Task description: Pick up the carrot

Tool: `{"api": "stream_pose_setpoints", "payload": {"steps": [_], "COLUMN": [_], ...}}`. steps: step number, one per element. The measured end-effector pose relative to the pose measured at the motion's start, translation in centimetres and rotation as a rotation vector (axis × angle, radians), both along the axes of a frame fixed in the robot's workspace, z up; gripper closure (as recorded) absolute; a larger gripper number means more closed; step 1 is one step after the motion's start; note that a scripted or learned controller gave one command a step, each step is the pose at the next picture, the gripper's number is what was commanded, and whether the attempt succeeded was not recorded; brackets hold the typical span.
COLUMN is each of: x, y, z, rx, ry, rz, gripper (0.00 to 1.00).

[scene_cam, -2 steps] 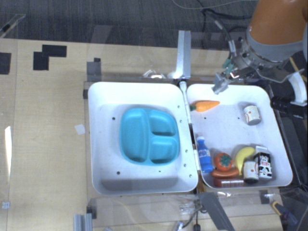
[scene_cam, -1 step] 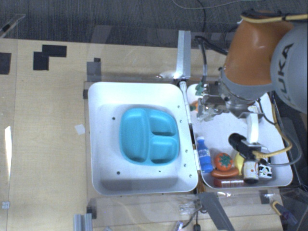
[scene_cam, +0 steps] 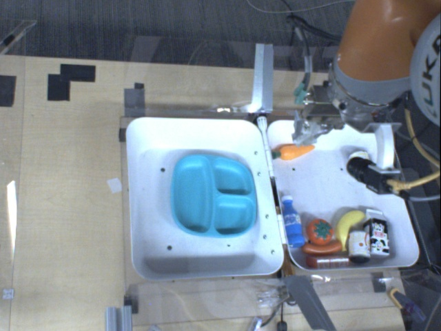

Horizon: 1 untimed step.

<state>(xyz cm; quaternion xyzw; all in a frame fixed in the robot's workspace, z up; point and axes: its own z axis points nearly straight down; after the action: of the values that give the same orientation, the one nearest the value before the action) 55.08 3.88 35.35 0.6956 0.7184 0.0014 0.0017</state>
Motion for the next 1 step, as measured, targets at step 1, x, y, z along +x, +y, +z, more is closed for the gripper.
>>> {"api": "stream_pose_setpoints", "payload": {"steps": [1], "x": [-6.28], "y": [-4.32], "z": [-2.64], "rx": [0.000], "ry": [0.004], "rz": [-0.234], "gripper": [1.00]}}
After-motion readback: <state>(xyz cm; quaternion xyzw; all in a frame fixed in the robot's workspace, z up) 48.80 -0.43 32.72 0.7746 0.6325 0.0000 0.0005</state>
